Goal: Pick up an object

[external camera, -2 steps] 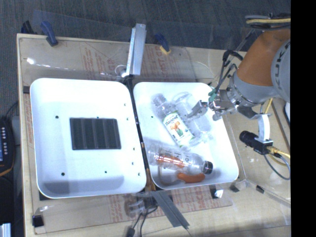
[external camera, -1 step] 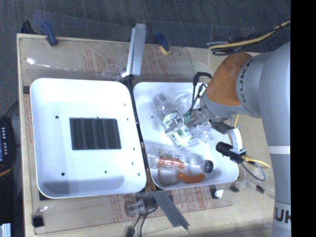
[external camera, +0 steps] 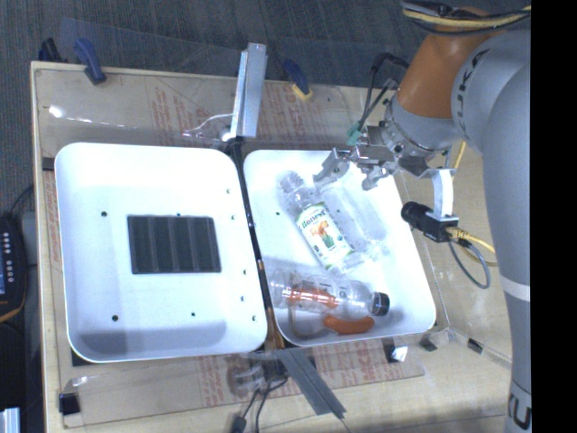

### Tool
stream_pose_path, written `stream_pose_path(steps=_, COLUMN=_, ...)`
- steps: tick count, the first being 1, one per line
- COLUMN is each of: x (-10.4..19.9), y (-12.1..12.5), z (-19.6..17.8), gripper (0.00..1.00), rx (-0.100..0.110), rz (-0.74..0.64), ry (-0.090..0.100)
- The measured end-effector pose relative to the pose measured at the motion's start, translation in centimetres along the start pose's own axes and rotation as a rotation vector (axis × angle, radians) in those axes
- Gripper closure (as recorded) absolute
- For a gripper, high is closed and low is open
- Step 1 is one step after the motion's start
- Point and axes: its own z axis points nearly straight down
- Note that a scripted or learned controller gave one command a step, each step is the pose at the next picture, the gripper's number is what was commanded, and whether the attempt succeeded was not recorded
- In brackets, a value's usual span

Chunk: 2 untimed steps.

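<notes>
The end effector, fingers spread and holding nothing, hovers at the right bin's far rim; the green-labelled clear bottle lies just below-left of it, long axis running diagonally toward the bin's centre

Two clear plastic bottles lay in the right bin: a labelled bottle slanted across the middle, a black-capped bottle flat near the front wall, an orange piece beside it.
</notes>
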Motion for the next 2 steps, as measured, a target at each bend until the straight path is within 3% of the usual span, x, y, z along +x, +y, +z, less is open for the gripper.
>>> stream_pose_path(steps=1, x=-2.7, y=2.3, z=14.6, gripper=0.00, rx=-0.001, rz=-0.106, ry=0.000)
stream_pose_path(steps=2, x=-4.3, y=-2.4, z=14.6, gripper=0.00, rx=0.002, rz=-0.326, ry=0.004)
